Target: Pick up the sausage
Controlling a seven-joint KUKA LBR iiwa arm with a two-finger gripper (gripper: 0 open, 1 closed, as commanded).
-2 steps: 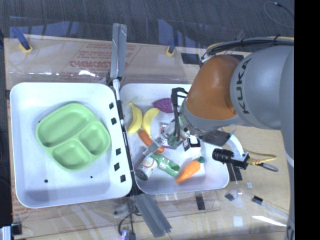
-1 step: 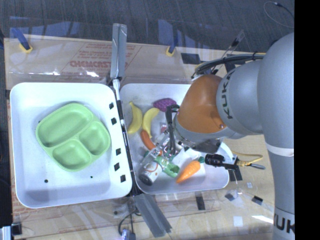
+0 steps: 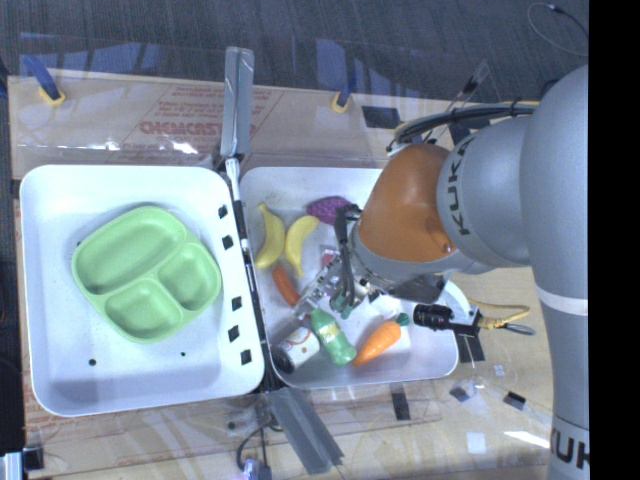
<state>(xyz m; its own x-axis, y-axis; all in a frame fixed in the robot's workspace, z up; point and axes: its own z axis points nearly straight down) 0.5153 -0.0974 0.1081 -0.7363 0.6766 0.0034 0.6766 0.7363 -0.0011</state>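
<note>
1. A wooden bench (image 3: 560, 388) under clear sheeting fills the frame, bearing a left white bin (image 3: 50, 368) and a right white bin (image 3: 430, 368) side by side.
2. The grey arm (image 3: 540, 188) with its orange band reaches in from the right; its gripper (image 3: 340, 293) hangs low at the right bin's centre, and whether it is spread or closed cannot be told.
3. Just left of the gripper lies the small orange-red sausage (image 3: 285, 286), touching nothing metal.
4. Above it sit two yellow bananas (image 3: 285, 238) and a purple lump (image 3: 328, 208).
5. Below lie a green bottle (image 3: 333, 338), an orange carrot (image 3: 378, 341) and a white can (image 3: 297, 346).
6. The left bin holds a green divided plate (image 3: 145, 273).
</note>
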